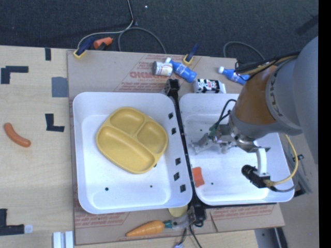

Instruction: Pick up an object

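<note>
Down in the bench's right bin [227,186] the gripper [199,144] sits near the left wall, open or closed I cannot tell, while the orange block [197,177] lies unlifted by the front-left corner.

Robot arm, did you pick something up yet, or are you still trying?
Nothing looks picked up yet. The gripper is low inside the right bin, so reaching in looks done, but I can't see anything between its fingers. A small orange block lies on that bin's floor, and the yellow tray sits in the left bin. Grabbing and lifting are left.
</note>
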